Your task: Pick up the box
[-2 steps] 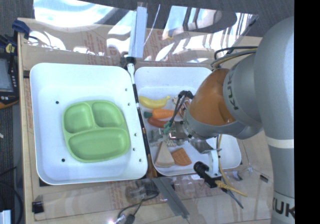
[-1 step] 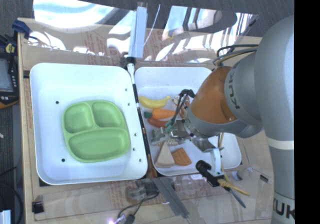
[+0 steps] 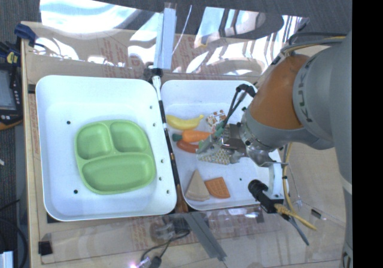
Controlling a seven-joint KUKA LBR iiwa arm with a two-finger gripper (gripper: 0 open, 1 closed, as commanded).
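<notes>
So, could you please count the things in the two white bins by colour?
Green: 1, the divided plate
Yellow: 1, the banana
Orange: 2, the carrot and the cracker
Tan: 1, the bread wedge
Patterned: 1, the box at the end effector
Total: 6

The arm's (image 3: 311, 99) bulk covers the right part of the right bin (image 3: 179, 90), hiding that bin's right wall and whatever lies beneath. The hand (image 3: 222, 141) is buried among cables and its own housing, so its fingers cannot be made out. A patterned box (image 3: 214, 154) just below it is partly covered, and contact cannot be judged. The arm runs off the right edge.
</notes>
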